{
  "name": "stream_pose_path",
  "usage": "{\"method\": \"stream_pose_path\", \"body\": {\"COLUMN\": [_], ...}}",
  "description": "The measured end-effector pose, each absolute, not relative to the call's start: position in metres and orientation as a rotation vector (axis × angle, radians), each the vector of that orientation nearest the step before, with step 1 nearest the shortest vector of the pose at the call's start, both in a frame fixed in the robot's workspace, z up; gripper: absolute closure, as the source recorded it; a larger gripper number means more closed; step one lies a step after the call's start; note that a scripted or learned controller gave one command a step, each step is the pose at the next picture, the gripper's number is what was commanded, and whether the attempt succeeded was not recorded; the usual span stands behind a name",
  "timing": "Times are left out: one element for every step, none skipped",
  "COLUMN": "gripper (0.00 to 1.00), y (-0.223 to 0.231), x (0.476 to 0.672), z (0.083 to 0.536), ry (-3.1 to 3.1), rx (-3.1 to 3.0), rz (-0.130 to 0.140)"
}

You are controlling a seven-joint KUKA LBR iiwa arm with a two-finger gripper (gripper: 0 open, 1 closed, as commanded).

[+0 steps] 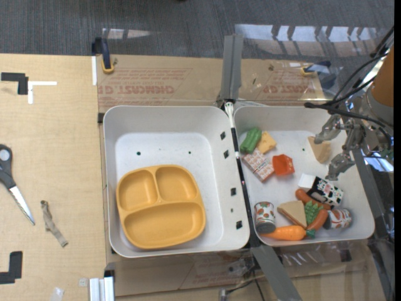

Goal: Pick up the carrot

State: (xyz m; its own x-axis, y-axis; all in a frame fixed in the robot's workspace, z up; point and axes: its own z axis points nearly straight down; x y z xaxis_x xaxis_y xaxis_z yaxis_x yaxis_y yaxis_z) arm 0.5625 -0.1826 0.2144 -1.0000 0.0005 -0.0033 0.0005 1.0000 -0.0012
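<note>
Carrot (289,233) lies at the right bin's (366,187) six o'clock edge; gripper (335,149) hovers open at two o'clock. Descend along its length.

The carrot (289,233) lies hemmed by a can (265,216), sandwich (294,212) and bin wall (313,242).

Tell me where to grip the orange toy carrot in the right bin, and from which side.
Grip the orange toy carrot across its thick middle, coming straight down. It lies flat along the right bin's near wall, with a small can at its left end, so sideways approaches look blocked.
</note>
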Motion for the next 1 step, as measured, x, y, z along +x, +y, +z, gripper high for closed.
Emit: {"method": "stream_pose_path", "body": {"gripper": [0.0], "y": [-0.1297], "x": [0.51], "z": [0.1119], "ry": [3.135], "rx": [-0.15], "rz": [0.0]}}
